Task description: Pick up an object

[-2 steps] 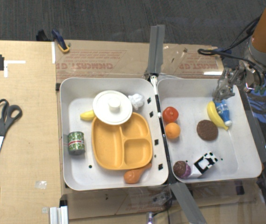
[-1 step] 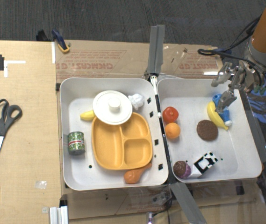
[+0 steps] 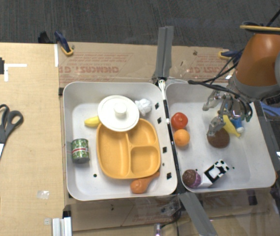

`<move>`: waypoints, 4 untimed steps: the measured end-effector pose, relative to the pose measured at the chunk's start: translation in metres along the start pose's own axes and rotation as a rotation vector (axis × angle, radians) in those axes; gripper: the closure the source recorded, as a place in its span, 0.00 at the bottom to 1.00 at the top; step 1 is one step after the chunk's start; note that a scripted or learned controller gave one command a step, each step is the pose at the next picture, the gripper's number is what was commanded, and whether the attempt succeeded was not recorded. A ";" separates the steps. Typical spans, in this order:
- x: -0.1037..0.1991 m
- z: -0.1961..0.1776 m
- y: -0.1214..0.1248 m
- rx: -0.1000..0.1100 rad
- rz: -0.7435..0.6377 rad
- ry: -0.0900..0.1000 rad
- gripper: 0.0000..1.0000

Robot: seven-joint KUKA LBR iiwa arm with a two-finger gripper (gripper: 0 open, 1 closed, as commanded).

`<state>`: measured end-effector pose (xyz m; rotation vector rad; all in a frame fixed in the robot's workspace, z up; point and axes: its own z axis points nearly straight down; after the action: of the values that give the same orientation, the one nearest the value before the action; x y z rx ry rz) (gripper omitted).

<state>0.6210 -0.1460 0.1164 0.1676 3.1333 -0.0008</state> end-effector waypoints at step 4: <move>-0.026 -0.102 -0.006 -0.001 0.108 -0.003 1.00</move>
<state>0.6460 -0.1550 0.2187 0.3367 3.1163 0.0004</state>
